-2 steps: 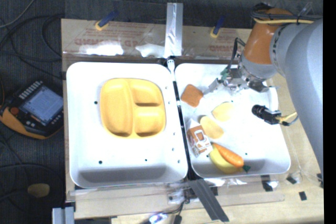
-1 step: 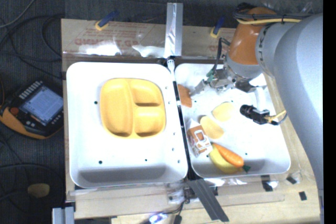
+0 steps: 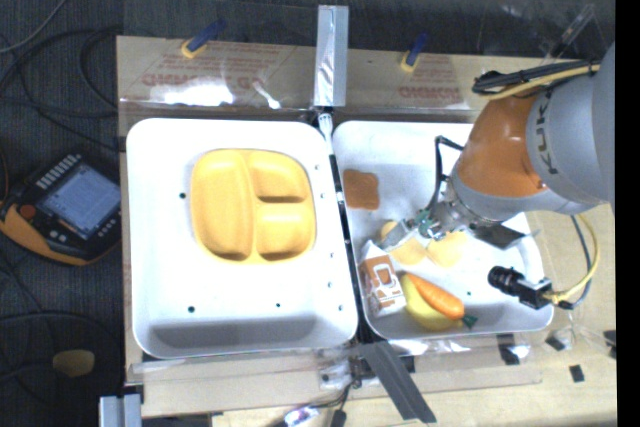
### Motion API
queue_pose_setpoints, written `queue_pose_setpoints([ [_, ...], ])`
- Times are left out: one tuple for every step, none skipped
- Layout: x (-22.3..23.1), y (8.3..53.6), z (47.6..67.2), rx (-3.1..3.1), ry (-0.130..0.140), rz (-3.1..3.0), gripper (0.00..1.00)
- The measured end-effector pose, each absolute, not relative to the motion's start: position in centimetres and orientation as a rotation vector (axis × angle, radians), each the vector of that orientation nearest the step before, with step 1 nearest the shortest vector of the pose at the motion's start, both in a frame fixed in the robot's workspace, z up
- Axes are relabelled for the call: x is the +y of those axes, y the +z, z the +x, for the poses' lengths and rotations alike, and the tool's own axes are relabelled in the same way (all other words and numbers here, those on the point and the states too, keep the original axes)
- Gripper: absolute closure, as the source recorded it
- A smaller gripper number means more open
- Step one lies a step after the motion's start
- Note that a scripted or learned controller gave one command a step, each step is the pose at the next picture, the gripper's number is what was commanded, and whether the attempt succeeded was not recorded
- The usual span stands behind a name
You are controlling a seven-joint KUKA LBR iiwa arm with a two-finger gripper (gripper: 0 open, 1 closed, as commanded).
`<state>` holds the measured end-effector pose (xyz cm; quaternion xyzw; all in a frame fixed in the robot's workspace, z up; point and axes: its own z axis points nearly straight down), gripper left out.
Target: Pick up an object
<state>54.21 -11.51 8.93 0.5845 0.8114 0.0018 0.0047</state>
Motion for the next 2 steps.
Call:
queue_pose_setpoints([
  [-10.7,8.9,60.7,2.459,0.007,1.937,0.0],
  [-10.9,9.1,53.4,2.393,0.002,2.029,0.0],
])
